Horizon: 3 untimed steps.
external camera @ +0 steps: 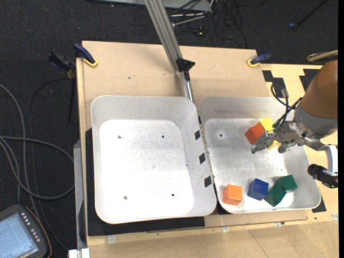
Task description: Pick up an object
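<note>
- My gripper (267, 142) sits low in the right-hand shallow white bin (226, 198), right at a red-orange block (254, 133) touching a yellow block (267, 125).
- Whether its fingers are parted or closed, I cannot tell.
- I judge the grasp underway; next comes a straight lift.

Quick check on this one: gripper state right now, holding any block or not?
Gripper: cannot be told; it is low in the right bin, against the red block and yellow block.
</note>
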Tool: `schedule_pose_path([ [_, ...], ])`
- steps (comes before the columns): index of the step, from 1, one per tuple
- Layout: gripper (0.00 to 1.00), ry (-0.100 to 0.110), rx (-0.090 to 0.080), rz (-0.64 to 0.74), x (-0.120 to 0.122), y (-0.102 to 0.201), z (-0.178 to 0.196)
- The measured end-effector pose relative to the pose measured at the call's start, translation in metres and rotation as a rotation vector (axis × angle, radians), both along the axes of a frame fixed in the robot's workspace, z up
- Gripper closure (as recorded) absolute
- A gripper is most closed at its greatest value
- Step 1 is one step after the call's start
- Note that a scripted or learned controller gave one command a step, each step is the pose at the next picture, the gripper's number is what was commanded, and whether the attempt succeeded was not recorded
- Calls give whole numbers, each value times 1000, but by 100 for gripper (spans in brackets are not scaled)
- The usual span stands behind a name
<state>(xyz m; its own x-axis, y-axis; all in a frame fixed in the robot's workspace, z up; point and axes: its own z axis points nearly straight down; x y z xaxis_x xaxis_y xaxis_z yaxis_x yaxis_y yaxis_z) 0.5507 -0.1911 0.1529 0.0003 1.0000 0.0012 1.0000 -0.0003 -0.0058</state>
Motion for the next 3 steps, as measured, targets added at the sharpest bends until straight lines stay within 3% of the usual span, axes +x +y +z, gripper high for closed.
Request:
schedule_pose_path([
  [1, 0, 0, 0, 0, -1, 1, -54],
  [2, 100, -8, -2, -1, 1, 0, -40],
  [3, 100, -11, -3, 3, 5, 4, 4],
])
